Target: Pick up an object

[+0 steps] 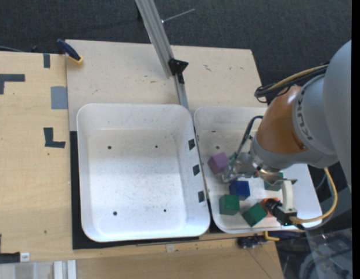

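Claw [233, 170] sat low in the right bin [206, 124], right between purple block [218, 162] and blue block [240, 188]. Couldn't tell its state. Green blocks [229, 204] nearby.

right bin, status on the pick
Claw low in right bin, between purple block and blue block. Grip unconfirmed. Two green blocks close by.

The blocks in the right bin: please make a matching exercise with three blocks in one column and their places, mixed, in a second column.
1. purple block
2. blue block
3. green block

a. nearest the bin's front-left corner
b. farthest back of the three
c. between the other two, just below the gripper

Pairs: 1-b, 2-c, 3-a
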Tool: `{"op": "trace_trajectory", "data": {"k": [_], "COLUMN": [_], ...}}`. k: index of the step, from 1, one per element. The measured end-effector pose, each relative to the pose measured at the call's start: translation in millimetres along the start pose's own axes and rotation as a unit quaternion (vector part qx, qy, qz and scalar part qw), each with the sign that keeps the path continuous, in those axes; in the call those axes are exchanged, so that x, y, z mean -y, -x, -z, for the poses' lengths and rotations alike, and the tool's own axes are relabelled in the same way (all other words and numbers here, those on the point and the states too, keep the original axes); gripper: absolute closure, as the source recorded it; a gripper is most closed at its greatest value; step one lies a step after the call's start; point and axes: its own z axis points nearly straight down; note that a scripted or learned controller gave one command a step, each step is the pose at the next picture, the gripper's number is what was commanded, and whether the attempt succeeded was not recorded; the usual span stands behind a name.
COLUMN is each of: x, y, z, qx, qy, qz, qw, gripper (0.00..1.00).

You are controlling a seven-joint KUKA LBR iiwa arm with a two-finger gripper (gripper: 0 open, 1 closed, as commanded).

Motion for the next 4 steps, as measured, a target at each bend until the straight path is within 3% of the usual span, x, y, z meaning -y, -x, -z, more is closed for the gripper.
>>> {"op": "trace_trajectory", "data": {"k": [3, 4], "x": [-5, -28], "y": [-3, -44], "z": [141, 131], "qx": [0.001, 0.0], "qy": [0.004, 0.002], "qz": [0.0, 0.002], "qw": [1.0, 1.0], "gripper": [1.0, 1.0]}}
